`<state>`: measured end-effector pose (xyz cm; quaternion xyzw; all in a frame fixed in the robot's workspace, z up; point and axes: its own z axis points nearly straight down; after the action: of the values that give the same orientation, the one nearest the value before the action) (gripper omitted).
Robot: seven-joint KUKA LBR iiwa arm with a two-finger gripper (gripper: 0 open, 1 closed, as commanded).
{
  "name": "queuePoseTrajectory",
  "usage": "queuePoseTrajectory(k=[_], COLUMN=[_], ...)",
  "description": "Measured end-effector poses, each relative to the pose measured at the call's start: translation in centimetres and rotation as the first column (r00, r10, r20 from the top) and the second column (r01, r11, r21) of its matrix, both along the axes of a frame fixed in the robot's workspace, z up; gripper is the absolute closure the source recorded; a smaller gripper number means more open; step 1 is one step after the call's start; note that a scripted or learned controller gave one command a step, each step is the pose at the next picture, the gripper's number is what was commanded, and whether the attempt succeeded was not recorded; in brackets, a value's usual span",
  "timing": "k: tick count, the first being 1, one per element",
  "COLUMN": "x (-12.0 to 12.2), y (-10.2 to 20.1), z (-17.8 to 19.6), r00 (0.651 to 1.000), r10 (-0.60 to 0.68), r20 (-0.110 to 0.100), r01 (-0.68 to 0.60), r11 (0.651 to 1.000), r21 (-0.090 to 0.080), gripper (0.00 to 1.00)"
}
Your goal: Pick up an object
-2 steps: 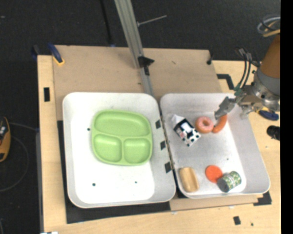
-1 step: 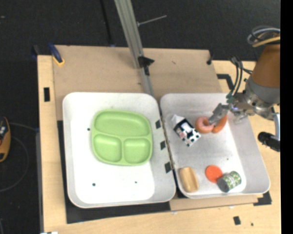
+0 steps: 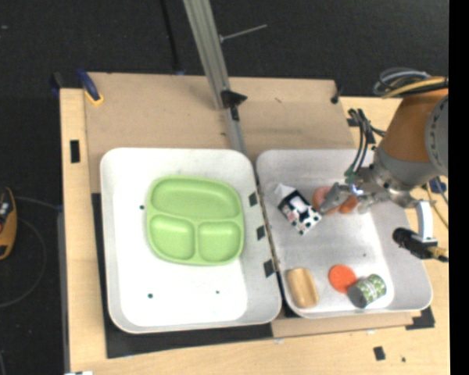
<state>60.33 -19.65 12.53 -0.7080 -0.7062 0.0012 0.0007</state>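
Surroundings: dark floor around a pale wooden counter [image 3: 172, 108], with a grey metal post [image 3: 211, 53] slanting up from its far edge toward the top of the frame.
Left bin: a shallow white bin [image 3: 125, 287] fills the left half of the counter; a light green divided plate [image 3: 195, 220] with three sections lies flat in its upper middle.
Right bin: a second white bin [image 3: 375, 233] sits just beside the first, on the right side of the frame.
Arm: the grey arm with its orange band [image 3: 410, 127] reaches in from the upper right, its wrist over the upper right part of the right bin.
Gripper: the gripper [image 3: 345, 198] points left and down over the upper middle of the right bin; I cannot tell whether the jaws are apart or together.
Orange-red item: a small orange-red thing [image 3: 325, 198] shows right at the tip, too blurred to say if it is touched.
Patterned box: a black-and-white box [image 3: 298, 209] lies tilted just left of the tip.
Front row: a tan bread roll [image 3: 302, 286], an orange disc [image 3: 341, 276] and a green can [image 3: 368, 289] on its side lie along the lower edge of the right bin, the disc and can touching.
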Motion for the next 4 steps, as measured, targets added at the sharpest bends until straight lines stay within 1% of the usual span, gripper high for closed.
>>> queuePoseTrajectory(k=[1, 2, 3, 4], x=[0.2, 1.3, 2.2, 2.3], y=[-0.1, -0.1, 0.0, -0.1], z=[1.5, 6.9, 13.1, 14.2], r00=[1.0, 1.0, 1.0, 1.0], r10=[-0.001, 0.005, 0.006, 0.008], r20=[0.008, 0.009, 0.011, 0.007], r01=[0.001, -0.005, -0.006, -0.008], r11=[1.0, 1.0, 1.0, 1.0], r21=[-0.002, -0.002, -0.002, -0.001], gripper=[1.0, 1.0, 1.0, 1.0])
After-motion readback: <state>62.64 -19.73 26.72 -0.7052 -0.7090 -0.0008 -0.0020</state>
